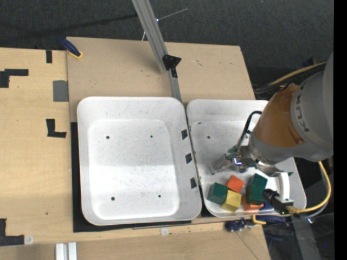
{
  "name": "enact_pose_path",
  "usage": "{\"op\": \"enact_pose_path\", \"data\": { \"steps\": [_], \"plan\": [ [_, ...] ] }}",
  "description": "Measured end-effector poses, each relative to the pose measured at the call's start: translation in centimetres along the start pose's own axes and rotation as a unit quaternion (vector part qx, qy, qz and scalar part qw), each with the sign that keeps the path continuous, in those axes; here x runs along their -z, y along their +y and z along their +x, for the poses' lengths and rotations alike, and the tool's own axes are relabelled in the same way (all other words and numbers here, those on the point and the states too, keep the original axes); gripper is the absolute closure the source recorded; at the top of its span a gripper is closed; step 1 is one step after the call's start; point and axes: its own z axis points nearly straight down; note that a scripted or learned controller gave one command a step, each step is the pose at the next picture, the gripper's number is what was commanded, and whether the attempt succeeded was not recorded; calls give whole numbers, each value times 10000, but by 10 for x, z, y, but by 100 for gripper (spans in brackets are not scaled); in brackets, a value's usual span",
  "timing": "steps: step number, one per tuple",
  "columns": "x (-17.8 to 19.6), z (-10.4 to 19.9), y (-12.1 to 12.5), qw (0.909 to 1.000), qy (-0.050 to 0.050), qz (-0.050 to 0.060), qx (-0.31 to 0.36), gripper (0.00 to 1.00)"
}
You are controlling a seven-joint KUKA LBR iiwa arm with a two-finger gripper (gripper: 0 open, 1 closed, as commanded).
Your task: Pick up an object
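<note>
Several small blocks lie bunched in the near part of the right bin (217, 118): a green block (218, 193), an orange block (235, 183), a yellow block (233, 200) and a dark green block (257, 186). A red-orange piece (251, 203) peeks out beneath the dark green one. My gripper (232, 160) hangs low over the middle of the right bin, just behind the orange block. The grey wrist and its orange band (276, 123) cover the bin's right side. No block shows in the gripper.
The left bin (130, 104) sits beside the right one, sharing a raised middle rim (187, 145). A slanted metal pole (154, 31) crosses the bench behind the bins. Cables (320, 194) run off the bench's right edge.
</note>
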Motion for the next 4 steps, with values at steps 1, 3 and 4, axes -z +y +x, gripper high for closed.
{"op": "enact_pose_path", "data": {
  "steps": [1,3,4],
  "plan": [
    [13,0,1,10000,4,-20,6,100],
    [107,4,4,10000,-11,-65,4,100],
    [112,46,42,10000,-2,-50,26,100]
  ]
}}
